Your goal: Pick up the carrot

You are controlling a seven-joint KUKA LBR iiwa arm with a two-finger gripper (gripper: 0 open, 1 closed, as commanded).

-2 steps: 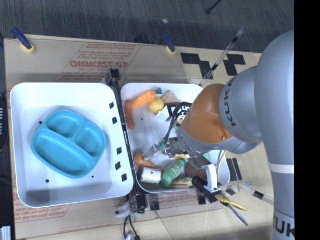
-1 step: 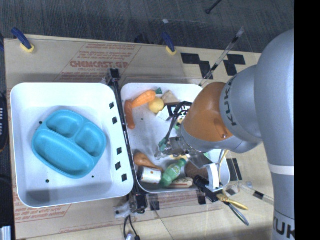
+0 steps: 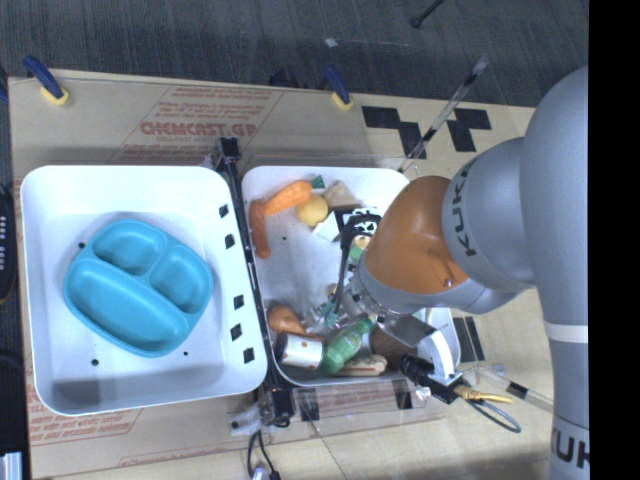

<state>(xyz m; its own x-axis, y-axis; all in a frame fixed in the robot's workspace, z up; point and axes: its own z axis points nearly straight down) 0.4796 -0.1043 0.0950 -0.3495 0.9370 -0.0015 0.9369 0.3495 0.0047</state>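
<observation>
- The carrot (image 3: 287, 197) lay at the far-left corner of the right bin (image 3: 300, 253), just beside a small yellow fruit (image 3: 314, 211).
- The gripper (image 3: 345, 313) hung low over the clutter near a green bottle (image 3: 346, 345); whether it was parted or closed could not be told.
- A blue divided plate (image 3: 138, 284) sat in the left bin (image 3: 50, 268).

Dark ribbed floor (image 3: 200, 18); cardboard-topped bench (image 3: 180, 118)

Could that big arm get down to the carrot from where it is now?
Probably yes. The carrot lies uncovered at the right bin's far corner, beside a yellow item; the arm hangs over the bin's near side.
</observation>
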